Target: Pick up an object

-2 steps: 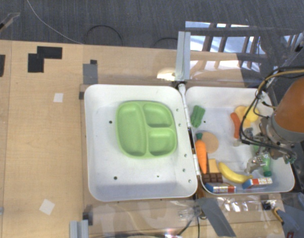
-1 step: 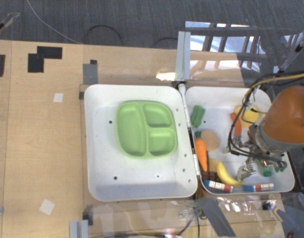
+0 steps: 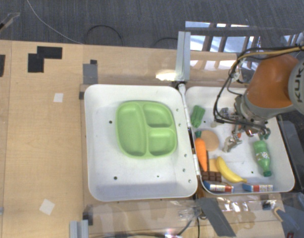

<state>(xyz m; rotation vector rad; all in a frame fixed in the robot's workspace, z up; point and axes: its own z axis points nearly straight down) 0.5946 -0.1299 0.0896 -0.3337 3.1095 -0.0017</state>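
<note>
Your gripper hung in the right bin, between the bottle and carrot; you couldn't tell whether it was apart or together.

Tray in left bin; banana, bottle in right bin.

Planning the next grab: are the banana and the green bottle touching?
Apart. The camera view shows bare white bin floor between the banana and the green bottle, which lies by the right bin's far side.
</note>
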